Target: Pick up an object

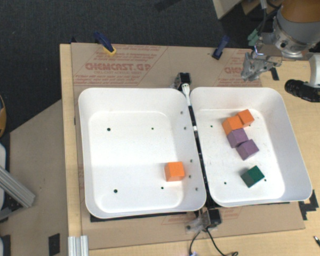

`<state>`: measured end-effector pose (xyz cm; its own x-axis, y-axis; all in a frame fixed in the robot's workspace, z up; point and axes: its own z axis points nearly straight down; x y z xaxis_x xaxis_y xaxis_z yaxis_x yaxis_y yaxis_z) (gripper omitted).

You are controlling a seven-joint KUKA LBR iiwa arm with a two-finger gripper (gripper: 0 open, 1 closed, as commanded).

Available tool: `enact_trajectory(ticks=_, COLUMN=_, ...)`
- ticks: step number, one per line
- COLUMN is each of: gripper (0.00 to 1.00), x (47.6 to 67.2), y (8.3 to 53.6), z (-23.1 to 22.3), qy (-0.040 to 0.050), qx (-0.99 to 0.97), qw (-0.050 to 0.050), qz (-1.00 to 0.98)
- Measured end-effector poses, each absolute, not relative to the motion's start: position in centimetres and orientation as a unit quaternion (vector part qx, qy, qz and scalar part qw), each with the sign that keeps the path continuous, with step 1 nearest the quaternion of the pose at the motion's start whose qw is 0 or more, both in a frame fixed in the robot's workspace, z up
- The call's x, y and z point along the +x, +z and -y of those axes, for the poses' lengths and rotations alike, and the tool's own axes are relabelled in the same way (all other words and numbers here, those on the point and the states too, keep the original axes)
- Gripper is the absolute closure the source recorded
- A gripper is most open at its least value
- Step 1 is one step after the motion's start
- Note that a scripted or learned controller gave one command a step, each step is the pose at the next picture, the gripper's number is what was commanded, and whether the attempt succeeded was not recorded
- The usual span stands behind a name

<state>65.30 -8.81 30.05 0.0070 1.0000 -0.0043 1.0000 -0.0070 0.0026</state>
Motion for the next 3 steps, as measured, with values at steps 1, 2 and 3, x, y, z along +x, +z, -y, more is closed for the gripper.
enact_trajectory(ticks=1, gripper=1.00, x=63.7, y=30.5, z=12.9, qy=-0.0008, qx=0.709, qw=0.000, qz=-0.706)
enact_trajectory(ticks=2, gripper=1.00, x=60.5, y=27.4, z=21.9, qy=-0.0029, qx=0.711, qw=-0.001, qz=-0.704)
enact_trajectory(ticks=3, gripper=1.00, x=58.0, y=28.0, z=22.5, qy=-0.0003, qx=0.708, qw=0.000, qz=-0.706)
